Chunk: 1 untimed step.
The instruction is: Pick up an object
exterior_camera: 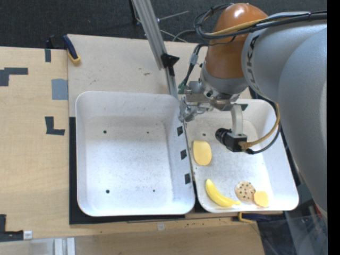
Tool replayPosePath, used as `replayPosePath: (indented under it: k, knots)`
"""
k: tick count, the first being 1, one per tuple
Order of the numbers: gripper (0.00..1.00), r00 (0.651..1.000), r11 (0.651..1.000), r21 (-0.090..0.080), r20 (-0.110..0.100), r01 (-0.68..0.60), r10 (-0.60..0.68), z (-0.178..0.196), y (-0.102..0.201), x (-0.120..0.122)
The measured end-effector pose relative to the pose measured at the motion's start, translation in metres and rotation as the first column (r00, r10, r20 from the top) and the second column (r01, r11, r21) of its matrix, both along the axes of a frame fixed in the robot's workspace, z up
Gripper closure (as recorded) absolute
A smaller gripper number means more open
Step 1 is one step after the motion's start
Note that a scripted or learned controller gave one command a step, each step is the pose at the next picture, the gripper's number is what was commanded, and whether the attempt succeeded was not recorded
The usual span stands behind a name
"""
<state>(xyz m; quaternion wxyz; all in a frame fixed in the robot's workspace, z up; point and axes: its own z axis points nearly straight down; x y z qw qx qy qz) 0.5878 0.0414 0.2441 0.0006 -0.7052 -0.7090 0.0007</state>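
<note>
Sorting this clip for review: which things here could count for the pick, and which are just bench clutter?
For the pick:
- banana
- pale yellow oval piece
- speckled cookie
- small orange-yellow piece
- end effector, over the right bin

Lying about:
- left bin
- yellow-and-blue clamp
- grey tape patches

Pale wood bench (32, 158): two white bins side by side, left bin (85, 142), right bin (281, 187); grey tape patch (59, 88) near bench's left edge.

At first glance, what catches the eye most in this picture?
The big grey arm with its orange band fills the upper right, its gripper low over the right bin. A banana, a cookie and two yellow pieces lie there; the left bin sits beside it.
</note>
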Motion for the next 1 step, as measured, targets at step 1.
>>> replayPosePath:
  k: [1]
  knots:
    - [1.0,1.0,1.0,0.001,0.002,-0.001,0.001,0.0043,0.0463,0.0268]
